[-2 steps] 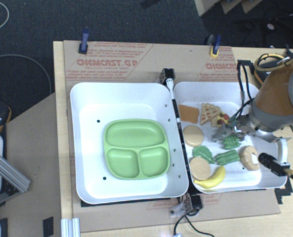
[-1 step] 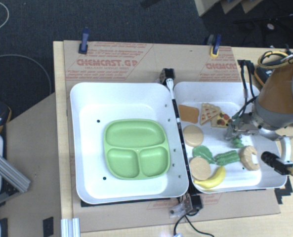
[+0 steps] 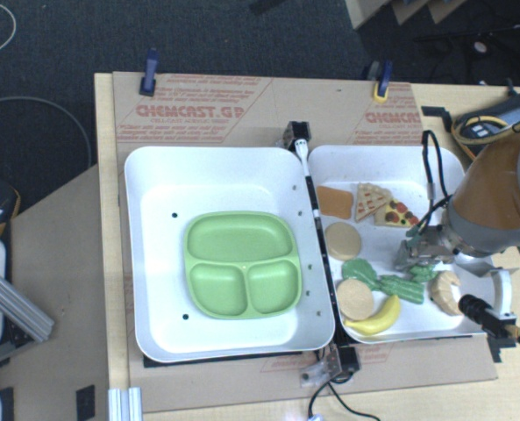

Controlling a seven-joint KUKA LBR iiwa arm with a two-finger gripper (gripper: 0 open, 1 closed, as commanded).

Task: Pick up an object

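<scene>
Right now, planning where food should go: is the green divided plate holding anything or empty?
Empty. The green divided plate in the left bin shows bare green in all three compartments.

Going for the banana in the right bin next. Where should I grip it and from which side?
Probably grip the banana across its middle, coming straight down from above. It lies flat along the right bin's near wall, curved, ends turned up. The round cracker touches its left end, so the middle offers the most room.
</scene>
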